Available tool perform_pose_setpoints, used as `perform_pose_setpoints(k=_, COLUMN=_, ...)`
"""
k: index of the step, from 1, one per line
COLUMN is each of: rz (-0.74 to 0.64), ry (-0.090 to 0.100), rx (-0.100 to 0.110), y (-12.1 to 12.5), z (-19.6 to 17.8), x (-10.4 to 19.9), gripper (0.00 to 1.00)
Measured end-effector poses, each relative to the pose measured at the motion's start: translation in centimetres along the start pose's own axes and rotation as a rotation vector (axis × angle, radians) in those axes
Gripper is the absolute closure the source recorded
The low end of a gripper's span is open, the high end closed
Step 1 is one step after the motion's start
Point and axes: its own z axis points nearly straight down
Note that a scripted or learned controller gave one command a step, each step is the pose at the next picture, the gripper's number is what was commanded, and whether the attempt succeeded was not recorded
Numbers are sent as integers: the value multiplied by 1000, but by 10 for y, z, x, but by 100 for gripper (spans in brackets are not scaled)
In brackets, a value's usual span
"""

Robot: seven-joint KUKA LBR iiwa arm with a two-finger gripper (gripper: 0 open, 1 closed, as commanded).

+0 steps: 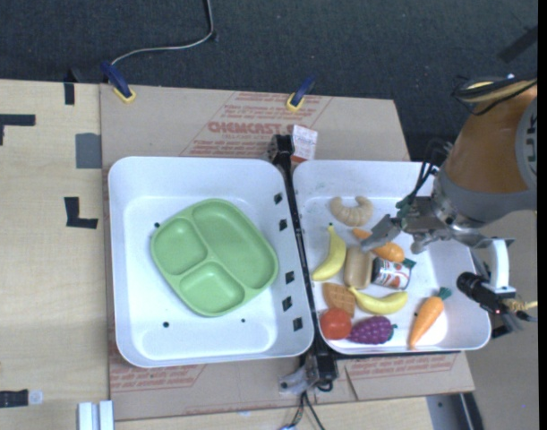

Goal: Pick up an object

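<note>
1. White plastic, both of them: I see two shallow bins side by side on the surface point(166, 124), the left bin point(130, 267) and the right bin point(461, 330).
2. Left bin holds one green divided plate point(214, 256), lying flat near its centre.
3. Right bin holds the toy food, clustered toward 9 o'clock of that bin: a croissant point(352, 210) at the top, a banana point(331, 256) below it, a second banana point(379, 302), a small can point(390, 276), a tomato point(336, 325), purple grapes point(371, 331) and a carrot point(425, 319) at about 5 o'clock.
4. My arm point(492, 164) comes in from 3 o'clock; the tool point(394, 231) hovers over the right bin, just above the can.
5. Whether the tool is released or clenched I cannot tell.
</note>
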Motion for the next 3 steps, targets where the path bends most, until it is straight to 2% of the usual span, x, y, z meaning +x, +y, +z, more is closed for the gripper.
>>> perform_pose_setpoints(k=1, rz=-1, ry=-3, rx=-12, y=47, z=89, x=-4, gripper=0)
perform_pose_setpoints(k=2, rz=-3, ry=0, rx=-14, y=87, z=113, x=15, gripper=0)
perform_pose_setpoints(k=3, rz=0, ry=-2, rx=-5, y=67, z=117, x=15, gripper=0)
